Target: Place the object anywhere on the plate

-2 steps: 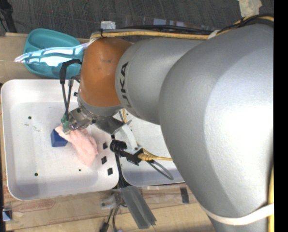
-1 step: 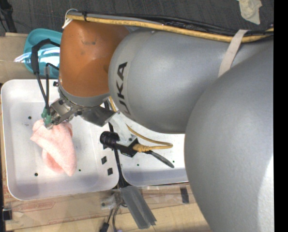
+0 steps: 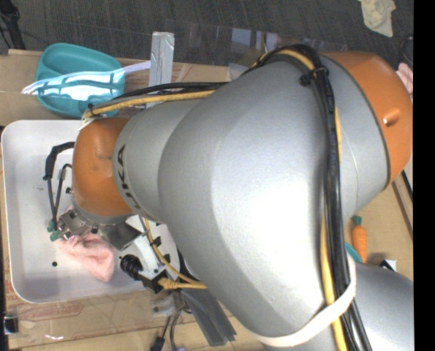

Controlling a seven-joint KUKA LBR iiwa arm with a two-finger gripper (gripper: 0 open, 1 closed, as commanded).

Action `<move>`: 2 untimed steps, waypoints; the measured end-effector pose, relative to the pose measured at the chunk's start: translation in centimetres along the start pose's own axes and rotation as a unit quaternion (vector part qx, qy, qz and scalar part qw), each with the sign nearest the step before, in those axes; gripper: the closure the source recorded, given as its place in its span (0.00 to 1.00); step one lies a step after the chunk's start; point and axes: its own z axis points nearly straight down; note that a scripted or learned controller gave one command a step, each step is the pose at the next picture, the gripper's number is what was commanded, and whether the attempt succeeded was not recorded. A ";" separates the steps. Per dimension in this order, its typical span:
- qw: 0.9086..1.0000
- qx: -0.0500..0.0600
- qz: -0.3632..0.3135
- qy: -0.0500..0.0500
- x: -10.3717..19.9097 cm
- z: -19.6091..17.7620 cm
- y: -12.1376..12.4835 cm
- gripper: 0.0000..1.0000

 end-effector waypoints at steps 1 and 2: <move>0.990 0.005 -0.144 0.000 -0.9 -9.0 -2.8 1.00; 0.988 0.006 -0.155 0.001 -8.8 -9.6 -6.8 1.00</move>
